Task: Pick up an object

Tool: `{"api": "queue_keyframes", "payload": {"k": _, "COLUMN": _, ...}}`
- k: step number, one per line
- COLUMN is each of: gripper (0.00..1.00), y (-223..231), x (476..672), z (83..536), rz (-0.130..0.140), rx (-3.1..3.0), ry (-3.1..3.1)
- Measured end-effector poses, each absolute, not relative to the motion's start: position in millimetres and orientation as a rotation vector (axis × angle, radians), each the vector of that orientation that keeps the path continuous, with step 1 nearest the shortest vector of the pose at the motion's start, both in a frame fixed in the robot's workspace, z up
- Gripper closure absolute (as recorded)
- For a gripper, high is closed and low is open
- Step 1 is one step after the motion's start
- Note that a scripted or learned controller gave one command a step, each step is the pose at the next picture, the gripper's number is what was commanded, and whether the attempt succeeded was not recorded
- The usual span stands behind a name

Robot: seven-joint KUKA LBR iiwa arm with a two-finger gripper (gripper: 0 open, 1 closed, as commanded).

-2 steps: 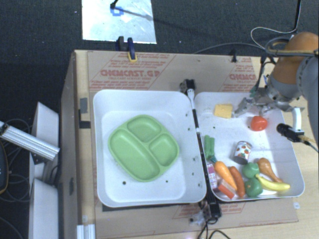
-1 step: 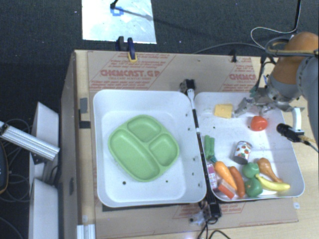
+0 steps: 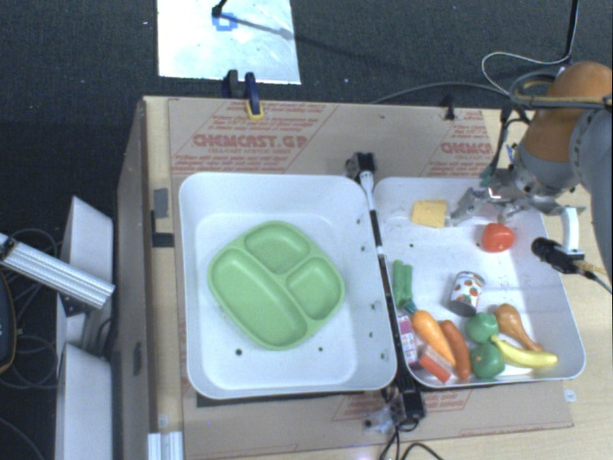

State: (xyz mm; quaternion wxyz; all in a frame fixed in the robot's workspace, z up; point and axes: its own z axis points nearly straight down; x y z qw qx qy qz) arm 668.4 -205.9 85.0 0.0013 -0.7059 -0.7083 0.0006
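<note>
My gripper hangs over the far part of the right bin, its fingers spread open with nothing between them. A red tomato lies just below it in the view, apart from the fingers. A yellow cheese wedge lies to the gripper's left. Nearer the front are a small printed can, two carrots, a green pepper, a banana and a green pod.
The left bin holds a green divided plate. A ridge separates the two bins. The grey arm with its orange band comes in from the upper right. Clamps sit at the bench's far edge.
</note>
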Motion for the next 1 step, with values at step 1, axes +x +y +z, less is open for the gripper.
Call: {"api": "queue_keyframes", "payload": {"k": 1, "gripper": 0.00, "y": -206.8, "x": 628.8, "z": 84.9, "rz": -0.001, "rx": -2.222, "ry": -2.224}}
